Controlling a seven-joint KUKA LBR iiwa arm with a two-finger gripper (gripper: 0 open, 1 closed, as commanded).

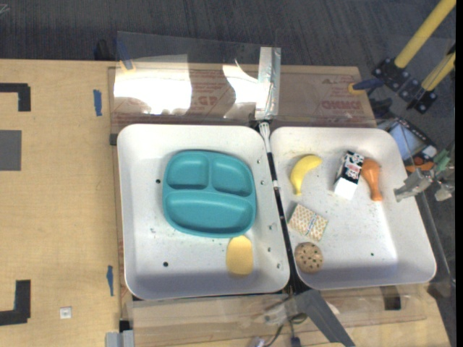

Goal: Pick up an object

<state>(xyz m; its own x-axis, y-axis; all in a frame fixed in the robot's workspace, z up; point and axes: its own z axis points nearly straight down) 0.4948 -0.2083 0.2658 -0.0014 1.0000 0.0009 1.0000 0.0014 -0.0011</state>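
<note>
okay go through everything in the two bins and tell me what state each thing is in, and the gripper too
Teal tray: flat, right way up, in the left bin.
Yellow lemon: loose, beside the tray's near edge.
Banana: lying in the right bin.
Black-and-white carton: on its side, touching the carrot.
Carrot: lying flat.
Patterned packet: lying flat.
Cookie: flat, by the near wall.
Gripper: at the right bin's right rim, holding nothing.

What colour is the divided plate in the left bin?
Teal; the divided plate shows best in the camera view.
</note>
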